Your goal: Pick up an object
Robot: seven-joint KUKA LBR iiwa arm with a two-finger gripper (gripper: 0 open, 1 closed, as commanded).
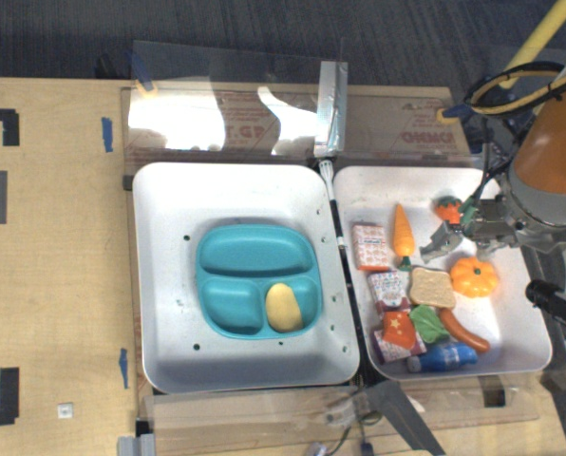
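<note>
Hovers open-fingered, gripper (442, 242) in the right bin (535, 350), carrot (403, 232) just left, pumpkin (475, 276) just right.

Grey KUKA arm (549, 202) enters at the frame's right edge, with a rounded glossy orange band (554, 150) above a grey metal wrist section. Black cables plus one yellow cable (511, 84) loop beside the upper part of the arm, and a straight pale yellow tube (549, 22) runs diagonally to the top right corner. At the end sits a small grey-and-black two-finger gripper (442, 242) with thin metallic fingers (435, 247), dark brackets and a short black block lower right.
</note>
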